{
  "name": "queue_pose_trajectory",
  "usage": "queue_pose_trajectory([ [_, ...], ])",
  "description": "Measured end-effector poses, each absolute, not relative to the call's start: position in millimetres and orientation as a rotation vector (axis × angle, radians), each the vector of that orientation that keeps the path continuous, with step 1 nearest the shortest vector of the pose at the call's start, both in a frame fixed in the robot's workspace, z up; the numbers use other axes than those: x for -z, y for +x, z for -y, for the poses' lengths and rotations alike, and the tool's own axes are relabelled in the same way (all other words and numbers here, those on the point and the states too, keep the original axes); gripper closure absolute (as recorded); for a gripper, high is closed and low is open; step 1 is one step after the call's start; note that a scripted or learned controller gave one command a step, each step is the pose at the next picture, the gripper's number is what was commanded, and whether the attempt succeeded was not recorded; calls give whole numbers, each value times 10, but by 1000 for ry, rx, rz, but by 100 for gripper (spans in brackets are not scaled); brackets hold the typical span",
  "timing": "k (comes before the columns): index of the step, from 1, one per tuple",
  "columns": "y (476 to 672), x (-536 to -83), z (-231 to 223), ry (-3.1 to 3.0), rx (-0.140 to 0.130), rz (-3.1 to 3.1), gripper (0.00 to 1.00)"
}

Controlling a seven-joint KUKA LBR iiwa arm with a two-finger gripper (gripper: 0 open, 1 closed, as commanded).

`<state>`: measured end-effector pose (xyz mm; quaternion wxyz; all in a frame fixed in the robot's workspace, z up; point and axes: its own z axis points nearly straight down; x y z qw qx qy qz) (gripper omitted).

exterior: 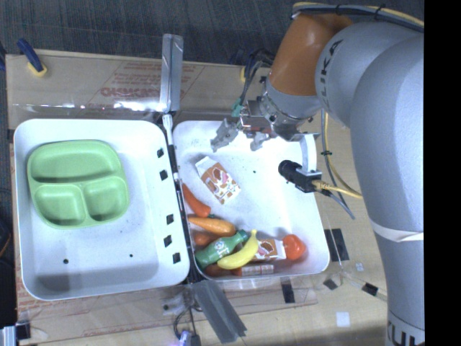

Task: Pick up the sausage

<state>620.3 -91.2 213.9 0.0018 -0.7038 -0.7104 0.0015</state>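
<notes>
— Cardboard covers the bench [216, 74], and two white bins sit side by side on it. Where's the gripper [240, 137]?

— Over the far end of the right bin [306, 215], hanging from the grey arm [374, 107] with its orange band [299, 49]. Its two fingers are spread apart and nothing sits between them.

— What lies nearest below it?

— A small white-and-orange carton [218, 181], flat on the bin floor, just toward the near side of the fingers.

— And the sausage [194, 201]?

— I take it to be the reddish-orange piece along the left wall of that bin — well apart from the gripper. An orange carrot [211, 225] lies just below it, then a green bottle [222, 249], a yellow banana [241, 254] and a red-and-white packet [277, 249] crowd the near end, touching one another.

— The other bin?

— The left bin [94, 265] holds a green divided plate [77, 182] toward its far left.
</notes>
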Motion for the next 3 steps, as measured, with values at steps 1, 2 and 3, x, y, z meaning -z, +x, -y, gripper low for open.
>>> queue_pose_trajectory([
  [1, 5775, -1344, 938, -1898, -3, 2499, 0],
  [2, 5438, -1098, 982, -1916, 37, 2544, 0],
  [3, 5823, -924, 1273, -1991, -1, 2430, 0],
])
